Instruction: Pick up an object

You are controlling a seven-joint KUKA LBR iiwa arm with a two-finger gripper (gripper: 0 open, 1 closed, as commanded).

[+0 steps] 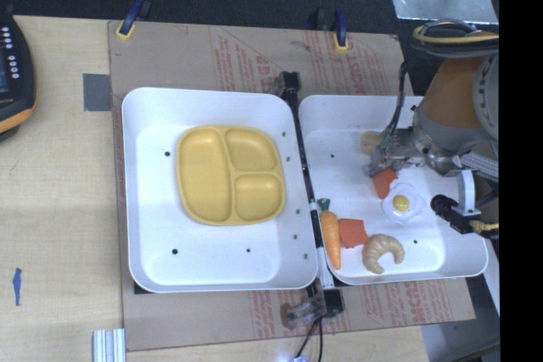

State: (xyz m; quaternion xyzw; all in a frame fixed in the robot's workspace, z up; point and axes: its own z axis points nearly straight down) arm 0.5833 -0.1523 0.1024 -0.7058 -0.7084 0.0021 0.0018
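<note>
The grey arm (458,110), orange-banded above its wrist, reaches in from the right, its gripper (392,158) pointed down at its leftward end.

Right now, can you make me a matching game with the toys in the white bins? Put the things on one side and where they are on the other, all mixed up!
Things:
1. yellow divided plate
2. carrot
3. croissant
4. fried egg

Places:
A. along the right bin's left wall, near the front
B. middle of the left bin
C. right bin, just behind the croissant
D. front of the right bin, right of the carrot

Pairs: 1-B, 2-A, 3-D, 4-C
</note>
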